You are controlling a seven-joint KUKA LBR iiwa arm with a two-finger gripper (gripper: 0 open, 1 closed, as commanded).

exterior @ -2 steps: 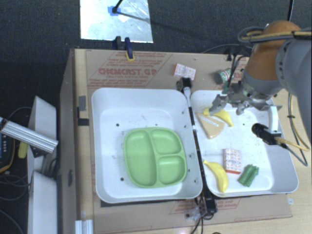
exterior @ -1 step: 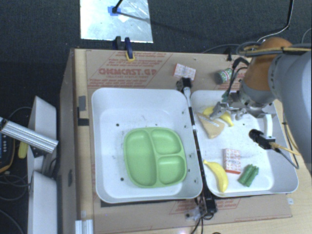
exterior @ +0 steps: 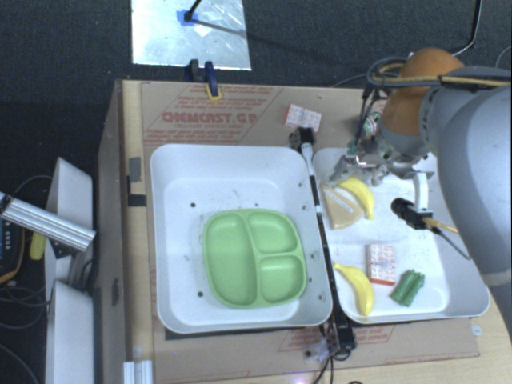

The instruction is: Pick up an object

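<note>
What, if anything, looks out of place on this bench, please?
One small red-and-white packet lies on the bench behind the bins, outside both of them, whereas a similar packet sits inside the right bin. Nothing looks spilled or damaged.

There are two white bins (exterior: 184,174) (exterior: 448,282) and one green plate (exterior: 254,256), which has three compartments. To the right of the plate lie two bananas (exterior: 360,195) (exterior: 359,288), one pale wedge (exterior: 340,211), one red-and-white packet (exterior: 381,263) and one green block (exterior: 406,286).
</note>
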